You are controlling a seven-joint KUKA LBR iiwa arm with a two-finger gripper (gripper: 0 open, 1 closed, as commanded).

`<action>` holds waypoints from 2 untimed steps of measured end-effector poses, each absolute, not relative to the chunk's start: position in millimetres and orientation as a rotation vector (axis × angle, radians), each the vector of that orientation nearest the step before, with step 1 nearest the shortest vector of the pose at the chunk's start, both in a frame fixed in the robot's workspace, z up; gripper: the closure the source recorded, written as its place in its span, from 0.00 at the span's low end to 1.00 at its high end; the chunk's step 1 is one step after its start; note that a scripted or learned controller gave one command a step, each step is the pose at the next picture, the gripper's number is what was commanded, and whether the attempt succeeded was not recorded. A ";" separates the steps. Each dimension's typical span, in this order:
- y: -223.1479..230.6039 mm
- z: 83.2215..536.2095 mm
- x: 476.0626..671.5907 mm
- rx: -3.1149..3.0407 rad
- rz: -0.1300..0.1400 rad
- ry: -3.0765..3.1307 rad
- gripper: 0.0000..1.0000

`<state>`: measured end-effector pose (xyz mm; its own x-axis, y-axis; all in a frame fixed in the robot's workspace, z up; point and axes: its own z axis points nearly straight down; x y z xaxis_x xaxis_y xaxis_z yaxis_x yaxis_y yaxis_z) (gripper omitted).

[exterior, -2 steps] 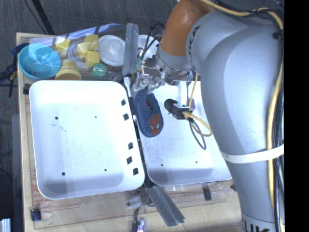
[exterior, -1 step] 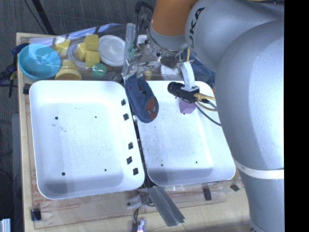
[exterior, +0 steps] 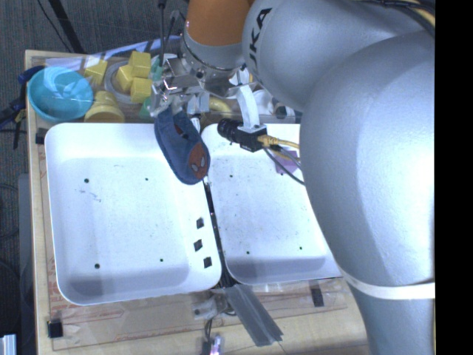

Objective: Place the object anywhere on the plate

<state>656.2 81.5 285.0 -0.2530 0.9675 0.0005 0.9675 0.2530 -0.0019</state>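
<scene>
A dark blue, shoe-like object (exterior: pixel 185 150) with a brown-orange patch near its lower end hangs tilted over the divider between the two bins. Its top end sits between the fingers of my gripper (exterior: pixel 179 108), which is shut on it just below the orange band of the wrist. A small purple piece (exterior: pixel 290 163) peeks out from under the arm at the back of the right bin (exterior: pixel 266 228); I cannot tell what it is. The big grey arm covers most of the right bin's right side.
The left bin (exterior: pixel 111 213) lies to the left of the held object. Behind it stand a light blue bowl (exterior: pixel 60 95) and several yellow blocks (exterior: pixel 133 76). A black connector with a yellow cable (exterior: pixel 240 135) juts out beside the gripper.
</scene>
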 end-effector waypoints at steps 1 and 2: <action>47.1 318.2 656.8 -1.718 0.001 -2.631 1.00; 146.0 248.1 623.4 -1.645 0.007 -2.673 1.00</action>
<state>623.4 146.0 248.1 -0.4506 0.8927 -0.0001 0.8927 0.4506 -0.0051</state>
